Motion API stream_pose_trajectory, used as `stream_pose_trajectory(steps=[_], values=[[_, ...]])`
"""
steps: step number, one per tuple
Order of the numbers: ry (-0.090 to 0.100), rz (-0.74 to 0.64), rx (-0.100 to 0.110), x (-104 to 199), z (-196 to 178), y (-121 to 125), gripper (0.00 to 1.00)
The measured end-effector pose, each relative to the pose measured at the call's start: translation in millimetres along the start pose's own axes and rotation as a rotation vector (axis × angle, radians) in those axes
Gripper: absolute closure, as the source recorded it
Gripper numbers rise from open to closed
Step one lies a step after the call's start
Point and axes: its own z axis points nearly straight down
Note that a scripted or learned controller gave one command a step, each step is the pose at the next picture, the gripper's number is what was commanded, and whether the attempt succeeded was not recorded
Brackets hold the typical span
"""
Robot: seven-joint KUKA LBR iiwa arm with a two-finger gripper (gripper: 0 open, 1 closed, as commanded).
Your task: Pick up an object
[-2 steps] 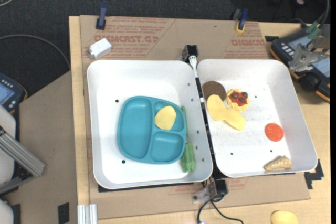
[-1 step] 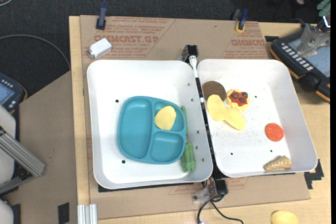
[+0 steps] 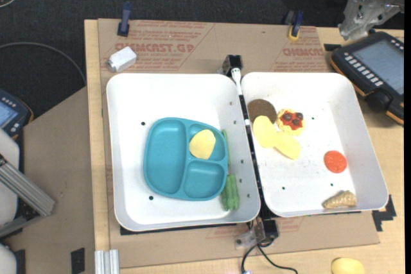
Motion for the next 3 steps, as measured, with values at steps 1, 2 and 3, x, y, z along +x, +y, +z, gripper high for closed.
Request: stream_pose_trajectory(steps=[1,2,3], values=[[0.0,0.009,0.027,-8.9,145.3,-22.9,1.0],[0.001,0.001,0.019,49.0,191.6,-55.9,1.0],[0.004,-0.003,-0.001,136.5,101.5,-57.8,1.0]])
